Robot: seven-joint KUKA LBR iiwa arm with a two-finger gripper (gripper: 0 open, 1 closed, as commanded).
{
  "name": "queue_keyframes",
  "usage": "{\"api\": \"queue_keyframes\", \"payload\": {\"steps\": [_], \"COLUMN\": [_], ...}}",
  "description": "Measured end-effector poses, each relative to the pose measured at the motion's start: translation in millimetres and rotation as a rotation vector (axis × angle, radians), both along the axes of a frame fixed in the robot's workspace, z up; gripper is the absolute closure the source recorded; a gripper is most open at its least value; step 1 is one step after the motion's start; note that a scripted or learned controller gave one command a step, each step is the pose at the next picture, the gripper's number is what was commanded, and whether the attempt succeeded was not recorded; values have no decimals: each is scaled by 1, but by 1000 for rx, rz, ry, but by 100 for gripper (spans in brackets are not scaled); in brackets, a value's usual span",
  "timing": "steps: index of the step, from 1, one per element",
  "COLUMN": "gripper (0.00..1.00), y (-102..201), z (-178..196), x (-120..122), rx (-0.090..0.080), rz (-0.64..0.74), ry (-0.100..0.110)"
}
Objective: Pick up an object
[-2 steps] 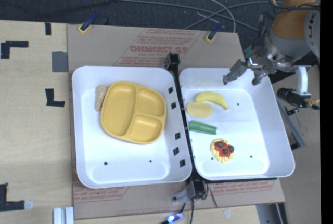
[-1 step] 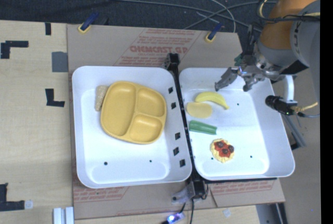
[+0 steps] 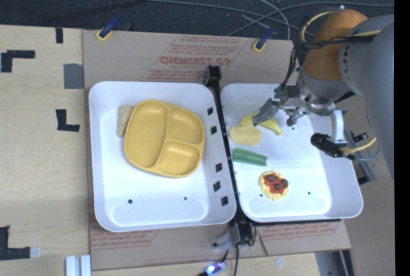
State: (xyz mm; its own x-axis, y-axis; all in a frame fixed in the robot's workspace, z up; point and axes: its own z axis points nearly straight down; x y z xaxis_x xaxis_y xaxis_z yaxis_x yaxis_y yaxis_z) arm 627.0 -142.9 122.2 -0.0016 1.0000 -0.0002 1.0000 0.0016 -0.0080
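Observation:
My gripper [image 3: 280,114] hangs over the upper middle of the right bin [image 3: 339,194], its two dark fingers spread apart with nothing between them. One finger [image 3: 264,116] points down-left toward a yellow banana [image 3: 271,125], which lies just under the fingertips. To the banana's left sit a small yellow-green piece [image 3: 247,121] and a pale yellow round piece [image 3: 245,135]. A green pod [image 3: 248,156] lies below them, and a small pizza slice with red toppings [image 3: 274,185] rests near the bin's front.
The left bin [image 3: 109,198] holds a yellow divided plate [image 3: 164,138] with a tan sponge-like block [image 3: 123,120] at its left edge. A black divider [image 3: 221,140] separates the bins. Cables run behind the bench.

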Motion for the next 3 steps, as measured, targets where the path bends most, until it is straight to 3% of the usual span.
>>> {"api": "queue_keyframes", "payload": {"steps": [1,3], "gripper": [100,100], "y": [1,10], "z": [14,134], "x": [2,-6], "rx": [0,0], "rz": [2,1], "ry": [-5,-13]}}
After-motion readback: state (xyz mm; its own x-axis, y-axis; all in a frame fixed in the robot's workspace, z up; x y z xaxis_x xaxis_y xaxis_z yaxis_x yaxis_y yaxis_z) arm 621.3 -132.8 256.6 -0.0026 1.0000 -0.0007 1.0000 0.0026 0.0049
